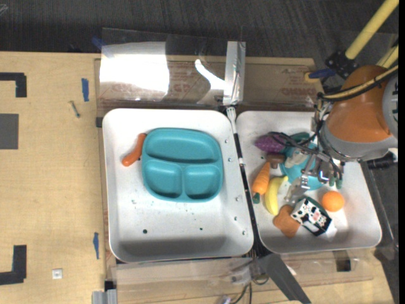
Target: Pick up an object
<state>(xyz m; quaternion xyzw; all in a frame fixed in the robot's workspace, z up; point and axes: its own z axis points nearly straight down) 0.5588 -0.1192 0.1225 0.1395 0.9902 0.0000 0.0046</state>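
My gripper (314,173): low in the right bin (370,230), right of frame, amid the toy pile; finger state I cannot tell.
Candidates: banana (273,194), orange ball (332,201), just beside me.
Progress: nothing visibly lifted; grasp and raise remain.

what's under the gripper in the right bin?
The gripper hangs over a teal object in the right bin, beside a banana and an orange ball. The arm hides whatever lies directly beneath.

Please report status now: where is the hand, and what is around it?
Hand low in the right bin, over the toy pile. Nothing seen held. Banana, orange ball, black-and-white box crowd close.
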